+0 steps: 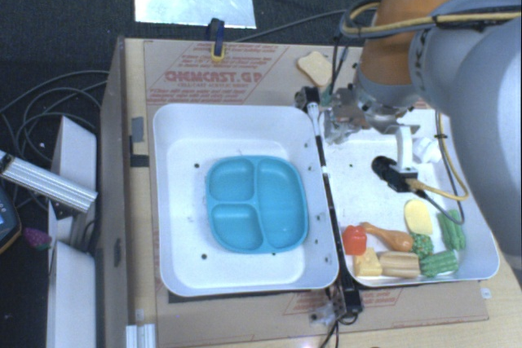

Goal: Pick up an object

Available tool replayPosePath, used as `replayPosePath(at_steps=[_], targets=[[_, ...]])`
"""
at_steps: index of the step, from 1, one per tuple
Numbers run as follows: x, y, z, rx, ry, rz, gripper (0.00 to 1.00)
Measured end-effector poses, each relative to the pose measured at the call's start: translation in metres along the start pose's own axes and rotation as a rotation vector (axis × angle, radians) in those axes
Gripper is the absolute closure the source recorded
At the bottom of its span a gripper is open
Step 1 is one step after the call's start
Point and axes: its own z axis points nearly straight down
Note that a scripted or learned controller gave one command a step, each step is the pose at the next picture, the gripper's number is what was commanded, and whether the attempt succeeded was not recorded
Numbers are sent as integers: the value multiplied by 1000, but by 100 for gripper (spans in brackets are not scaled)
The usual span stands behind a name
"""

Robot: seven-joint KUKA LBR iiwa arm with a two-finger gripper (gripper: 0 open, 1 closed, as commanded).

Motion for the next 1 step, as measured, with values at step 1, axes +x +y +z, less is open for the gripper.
replayPosePath(at_steps=[1], targets=[[0,0,0,0,-1,0,0]])
